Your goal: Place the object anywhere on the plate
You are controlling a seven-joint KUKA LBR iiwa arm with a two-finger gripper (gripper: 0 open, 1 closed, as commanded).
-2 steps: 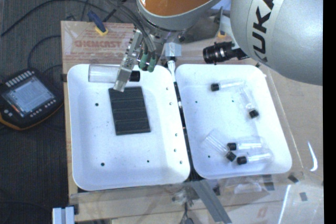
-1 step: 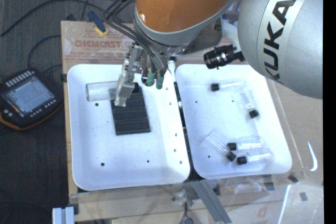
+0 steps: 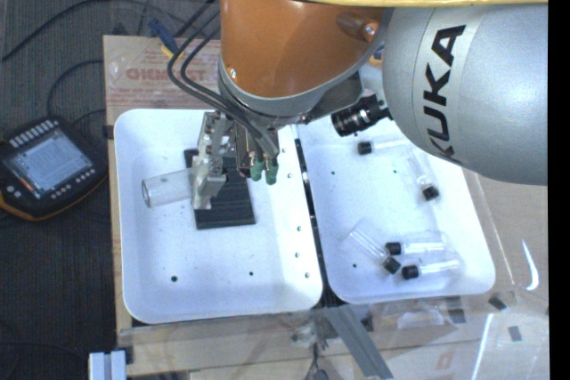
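Reaching in from the right, our grey KUKA arm with its orange band (image 3: 294, 4) hangs over the left shallow white bin (image 3: 151, 280). Our two-finger gripper (image 3: 233, 169) sits low above the flat black ribbed plate (image 3: 227, 207); whether it is wide or narrow we cannot tell. A clear plastic tube (image 3: 166, 189) lies on its side just left of the plate, apparently touching the gripper's pale left part. Several clear black-capped vials (image 3: 414, 255) rest in the right white bin (image 3: 356, 280).
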